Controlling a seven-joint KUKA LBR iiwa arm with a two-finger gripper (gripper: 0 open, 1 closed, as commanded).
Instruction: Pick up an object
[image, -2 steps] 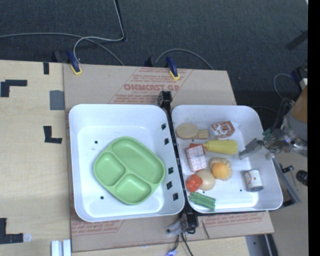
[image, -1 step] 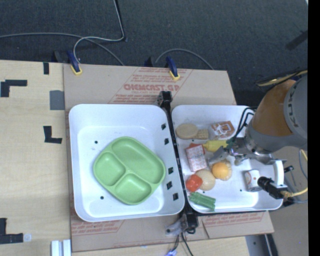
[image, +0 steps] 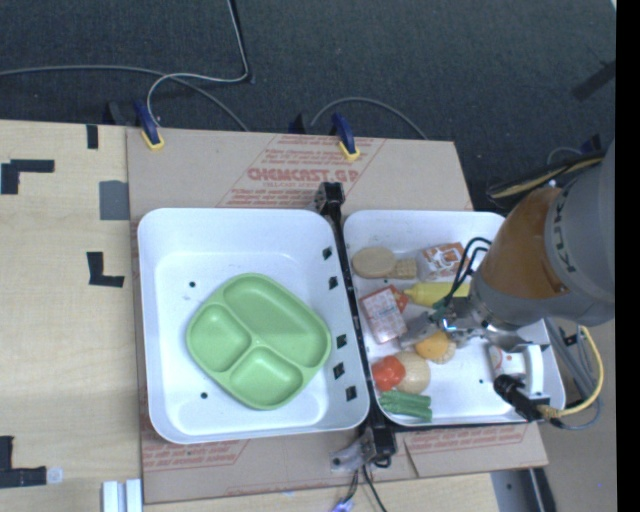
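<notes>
The end effector (image: 447, 325) is hanging low in the right bin (image: 470, 395), right over a yellow-orange toy (image: 434, 348) sitting beside the tomato (image: 389, 372). Honestly can't tell its grip state. Green plate (image: 258, 340) is lying in the left bin (image: 175, 260).

Right bin's (image: 470, 400) far side behind arm (image: 545, 260)

Green three-compartment plastic plate (image: 258, 342) in left white bin (image: 160, 300), brown printed cardboard sheet (image: 290, 170) beneath, two blue-and-yellow clamps (image: 150, 128) at its far edge

Green divided plate (image: 258, 341) in white bin (image: 165, 245).
</notes>
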